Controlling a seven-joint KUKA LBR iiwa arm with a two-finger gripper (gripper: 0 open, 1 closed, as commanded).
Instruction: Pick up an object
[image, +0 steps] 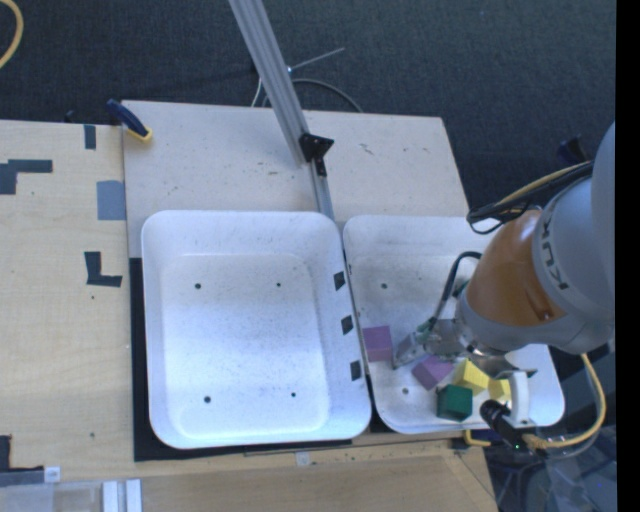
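- The task's candidates are small blocks in the right bin (400, 245), gathered in the lower right of the frame: a lilac block (378, 342), a purple block (433, 373), a yellow block (473, 377) and a dark green block (454, 402).
- They look like small, stiff, light cubes; I judge they will not crush or sag, though smooth faces could slip if pinched on a corner rather than on two flat opposite sides.
- The lilac block lies a little apart from the rest, near the bin's left wall, so it looks the easiest to take across its two free faces.
- The purple, yellow and green blocks sit touching or nearly touching, leaving little room beside any one of them for a clean pinch; a nudge there would probably push the neighbours about.
- The gripper (418, 348) sits low over the bin, between the lilac and purple blocks; whether its fingers are open or closed I cannot tell, and no block is seen between them.
- The grey arm with its orange band (505, 275) covers the bin's right part.
- The left bin (160, 300) sits alongside, and a slanted metal pole (275, 75) crosses the table (210, 150) at the upper middle, well away from the blocks.
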